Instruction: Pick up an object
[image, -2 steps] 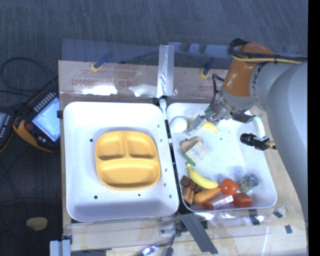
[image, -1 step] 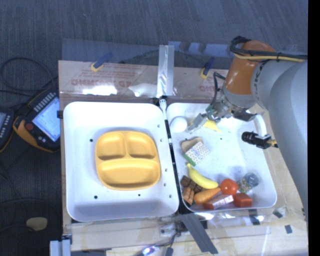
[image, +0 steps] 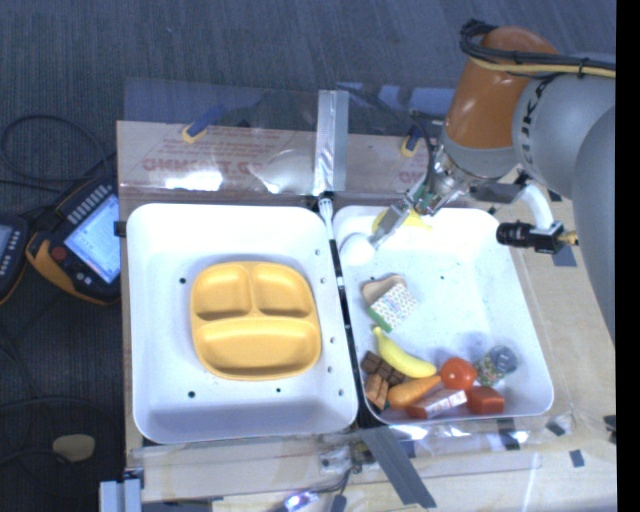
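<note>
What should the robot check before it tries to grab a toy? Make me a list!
1. Toys within the right bin: banana, carrot, tomato lie at its near edge: ok.
2. Gripper above a toy: it hangs over the bin's far left corner, away from the pile: not ok.
3. Something held already: cannot tell.
4. Toys apart enough to pick one: they crowd together, touching: not ok.
5. Yellow tray sits in the left bin, out of the way: ok.

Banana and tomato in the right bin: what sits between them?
In the camera view, the carrot lies between the banana and the tomato, low in the right bin, touching the tomato.
</note>
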